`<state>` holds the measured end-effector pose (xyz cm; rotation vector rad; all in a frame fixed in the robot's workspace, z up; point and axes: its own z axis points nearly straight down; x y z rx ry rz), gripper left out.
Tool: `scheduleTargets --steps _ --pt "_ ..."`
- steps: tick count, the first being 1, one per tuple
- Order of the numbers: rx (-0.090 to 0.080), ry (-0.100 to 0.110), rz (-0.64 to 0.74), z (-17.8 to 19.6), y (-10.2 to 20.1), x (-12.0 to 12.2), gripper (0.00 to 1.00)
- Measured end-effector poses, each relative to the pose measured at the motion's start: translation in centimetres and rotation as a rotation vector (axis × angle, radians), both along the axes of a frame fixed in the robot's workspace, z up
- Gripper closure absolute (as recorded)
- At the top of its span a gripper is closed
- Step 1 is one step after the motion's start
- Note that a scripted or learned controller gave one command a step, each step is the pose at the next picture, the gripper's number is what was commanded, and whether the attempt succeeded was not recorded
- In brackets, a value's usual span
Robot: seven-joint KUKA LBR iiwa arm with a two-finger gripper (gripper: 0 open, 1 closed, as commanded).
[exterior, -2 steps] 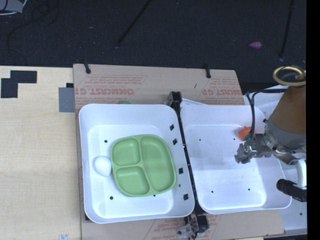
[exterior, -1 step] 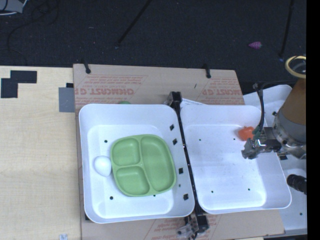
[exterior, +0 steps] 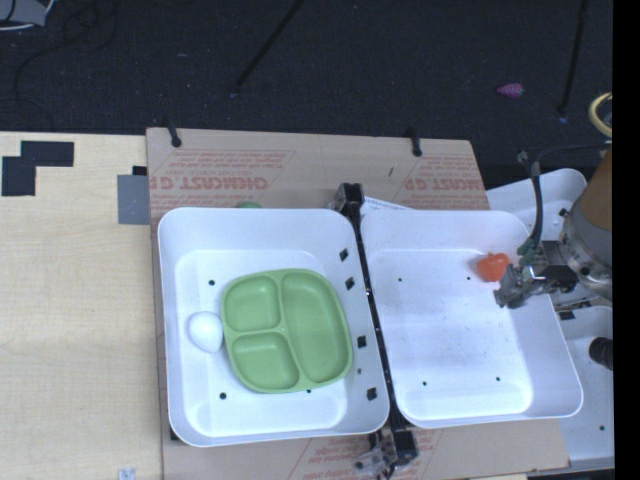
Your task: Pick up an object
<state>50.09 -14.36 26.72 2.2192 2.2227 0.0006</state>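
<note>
Green tray (exterior: 286, 330) long axis diagonal | orange object (exterior: 492, 266) beside end effector (exterior: 516, 290)

Right bin (exterior: 450, 368) floor open; orange object (exterior: 492, 266), seemingly small, near far-right corner.

light: even, bright | shadows: faint | focus: slightly soft | background: dark

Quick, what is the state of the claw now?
Claw: cannot be told; it sits at the right bin's right edge, beside the small orange object.
</note>
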Motion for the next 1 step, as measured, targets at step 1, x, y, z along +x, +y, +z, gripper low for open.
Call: scheduleTargets --steps 1 --pt "0.002 0.006 0.001 -1.53 4.50 1.16 1.00"
